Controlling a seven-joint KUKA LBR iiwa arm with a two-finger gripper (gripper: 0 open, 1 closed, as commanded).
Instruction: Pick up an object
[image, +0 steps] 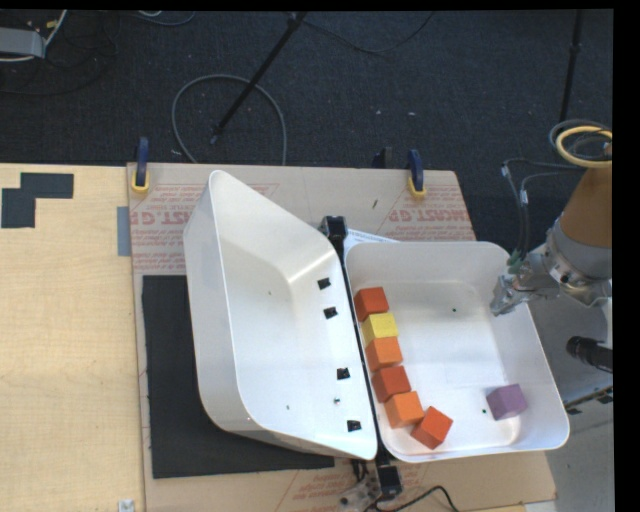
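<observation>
we see gripper (503, 293) at right bin (470, 262) rim; jaw state unclear | purple block (506, 401) well apart, open floor between

I see the surface (60, 330) as pale plywood on my left, with dark blue-grey shapes (35, 195) at its far left corner. Over its right part lies a brown printed cardboard sheet (300, 195), pinned at the far edge by two clamps (141, 170) with yellow tips. A black mat (175, 400) lies on the cardboard. The left white bin (260, 320) sits tilted on the mat, its outer side raised. The right white bin (480, 310) rests flat beside it, their rims touching along the middle.
</observation>
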